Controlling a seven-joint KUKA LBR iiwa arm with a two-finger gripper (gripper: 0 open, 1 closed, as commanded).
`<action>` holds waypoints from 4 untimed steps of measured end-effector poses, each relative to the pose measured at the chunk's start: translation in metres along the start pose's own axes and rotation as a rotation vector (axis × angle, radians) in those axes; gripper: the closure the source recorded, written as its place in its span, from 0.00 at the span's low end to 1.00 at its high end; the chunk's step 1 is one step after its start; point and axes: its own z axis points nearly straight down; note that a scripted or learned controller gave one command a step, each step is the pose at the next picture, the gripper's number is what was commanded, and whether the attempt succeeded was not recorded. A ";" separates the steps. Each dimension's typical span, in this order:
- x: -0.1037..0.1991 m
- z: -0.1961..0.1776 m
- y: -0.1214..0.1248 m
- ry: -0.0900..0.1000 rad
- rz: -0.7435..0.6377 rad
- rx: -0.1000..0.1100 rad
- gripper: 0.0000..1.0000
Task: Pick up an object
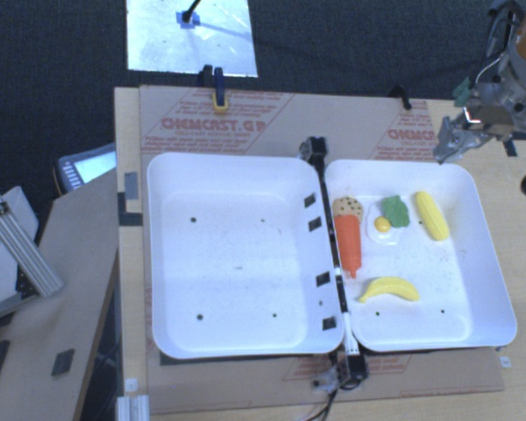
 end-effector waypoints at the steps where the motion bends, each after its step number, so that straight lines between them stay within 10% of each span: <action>1: 0.071 -0.016 0.005 0.002 -0.002 0.009 1.00; 2: 0.058 0.046 -0.061 0.001 0.010 0.020 1.00; 4: 0.201 -0.040 -0.077 0.003 -0.001 0.008 1.00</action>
